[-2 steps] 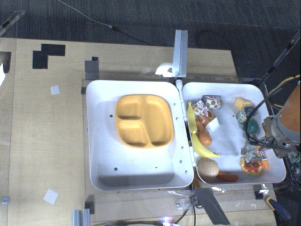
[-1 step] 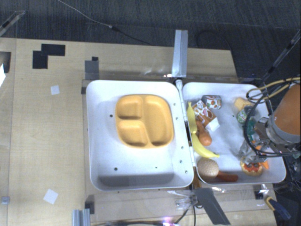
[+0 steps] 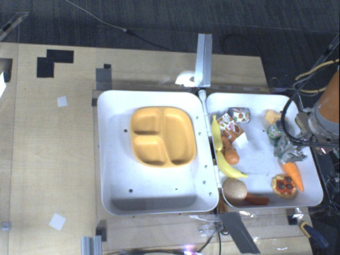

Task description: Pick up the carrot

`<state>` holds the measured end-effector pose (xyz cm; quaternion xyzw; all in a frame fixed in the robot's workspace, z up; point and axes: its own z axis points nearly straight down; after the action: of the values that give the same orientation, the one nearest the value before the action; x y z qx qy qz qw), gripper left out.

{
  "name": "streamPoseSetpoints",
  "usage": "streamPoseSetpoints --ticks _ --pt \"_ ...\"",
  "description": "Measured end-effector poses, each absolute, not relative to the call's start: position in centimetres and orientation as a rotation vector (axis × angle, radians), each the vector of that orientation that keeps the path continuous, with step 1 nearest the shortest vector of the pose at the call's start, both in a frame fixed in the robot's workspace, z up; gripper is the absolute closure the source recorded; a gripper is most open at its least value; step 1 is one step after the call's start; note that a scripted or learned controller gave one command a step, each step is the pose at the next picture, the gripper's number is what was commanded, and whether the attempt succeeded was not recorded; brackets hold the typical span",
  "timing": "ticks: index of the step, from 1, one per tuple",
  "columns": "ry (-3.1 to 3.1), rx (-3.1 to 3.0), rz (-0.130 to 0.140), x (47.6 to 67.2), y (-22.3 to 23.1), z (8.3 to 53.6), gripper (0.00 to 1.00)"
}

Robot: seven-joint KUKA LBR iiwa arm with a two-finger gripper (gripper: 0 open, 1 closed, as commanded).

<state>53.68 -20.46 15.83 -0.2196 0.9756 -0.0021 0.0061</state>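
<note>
The orange carrot (image 3: 294, 175) lies in the right bin (image 3: 255, 161) near its right wall, pointing toward the front right corner. My gripper (image 3: 289, 153) hangs just above the carrot's thick rear end, very close to it or touching it. The grey arm with its orange band (image 3: 325, 113) reaches in from the right and covers the bin's back right corner.
The right bin also holds a banana (image 3: 226, 155), a sausage (image 3: 231, 155), a printed packet (image 3: 234, 124), a cheese wedge (image 3: 272, 117), a green can (image 3: 274, 134), a small pizza (image 3: 284, 186) touching the carrot's front, and a brown round fruit (image 3: 234, 188). A yellow divided plate (image 3: 162, 136) sits in the left bin (image 3: 114, 158).
</note>
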Motion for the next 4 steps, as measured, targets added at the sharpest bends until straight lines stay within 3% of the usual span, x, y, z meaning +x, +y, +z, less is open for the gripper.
streamPoseSetpoints --ticks 1,2,3,4 --pt "2.96 -1.025 -0.005 52.4 -19.5 17.0 1.0" --pt "2.845 -1.32 -0.004 49.7 -20.5 14.4 1.0" --pt "2.654 -1.661 -0.014 52.0 -20.5 9.0 1.0" --pt "2.309 -2.12 -0.009 51.6 -20.5 11.6 1.0"
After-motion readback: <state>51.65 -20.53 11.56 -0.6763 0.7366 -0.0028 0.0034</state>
